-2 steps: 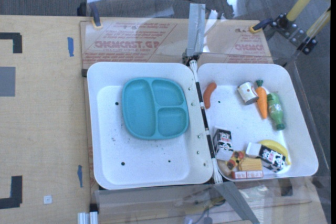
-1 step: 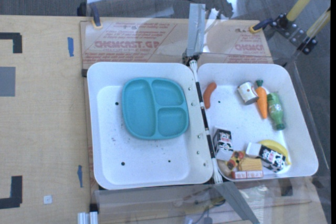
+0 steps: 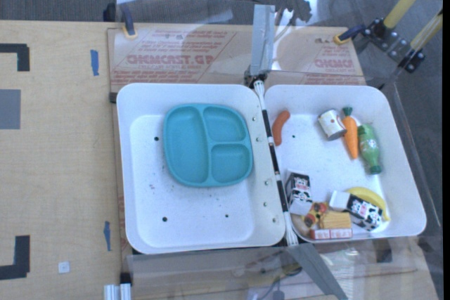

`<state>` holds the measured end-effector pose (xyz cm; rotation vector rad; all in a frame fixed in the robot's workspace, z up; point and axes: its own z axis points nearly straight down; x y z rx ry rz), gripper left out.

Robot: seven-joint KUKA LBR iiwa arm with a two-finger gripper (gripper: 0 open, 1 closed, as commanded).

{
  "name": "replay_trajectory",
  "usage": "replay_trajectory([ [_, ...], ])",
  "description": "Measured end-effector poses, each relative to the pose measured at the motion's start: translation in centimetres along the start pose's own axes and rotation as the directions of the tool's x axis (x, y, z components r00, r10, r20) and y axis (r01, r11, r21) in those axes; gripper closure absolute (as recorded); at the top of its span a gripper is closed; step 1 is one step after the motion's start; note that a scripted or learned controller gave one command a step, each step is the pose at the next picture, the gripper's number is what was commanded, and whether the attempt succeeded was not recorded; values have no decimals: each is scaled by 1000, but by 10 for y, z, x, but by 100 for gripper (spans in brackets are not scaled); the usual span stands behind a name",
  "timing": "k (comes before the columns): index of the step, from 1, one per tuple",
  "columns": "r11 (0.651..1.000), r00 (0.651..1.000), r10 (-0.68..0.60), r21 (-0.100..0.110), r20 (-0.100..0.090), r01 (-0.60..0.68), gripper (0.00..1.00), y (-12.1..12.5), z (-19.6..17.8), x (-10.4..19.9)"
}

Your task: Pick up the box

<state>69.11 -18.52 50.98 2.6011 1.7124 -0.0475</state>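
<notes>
**1. Pincer.** Whether the pincer is open, closed or gripping cannot be told from the camera view. With no fix on its position, places below are referred to the side from which the arm reaches in.

**2. Bins.** Two white bins sit edge to edge on the bench [image 3: 49, 151]. The near bin [image 3: 397, 119] is on the arm's side; the far bin [image 3: 133, 105] lies beyond it.

**3. Task item.** Three boxes lie in the near bin, all at its front end.
- A black-and-white box [image 3: 300, 188] sits against the wall shared with the far bin.
- A yellow box [image 3: 336, 220] lies flat at the front rim, just on the arm's side of the first.
- A second black-and-white box [image 3: 365, 211] lies tilted, closest to the arm's side and touching a banana [image 3: 375, 197].

Which of the three the task means cannot be told.

**4. Other contents, near bin.**
- An orange-red sausage [image 3: 280, 127] lies near the shared wall, towards the back.
- A small grey-white container [image 3: 329, 123], a carrot [image 3: 349, 135] and a green bottle [image 3: 369, 148] lie in a row towards the arm's side, each just beside the next.

**5. Far bin.** A teal divided plate [image 3: 209, 145] lies flat in the back half.
</notes>
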Motion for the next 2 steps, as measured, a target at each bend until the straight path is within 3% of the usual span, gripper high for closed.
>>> replay_trajectory([
  [2,1000,1000,-8,-4,9,8,100,3,-16,5],
])
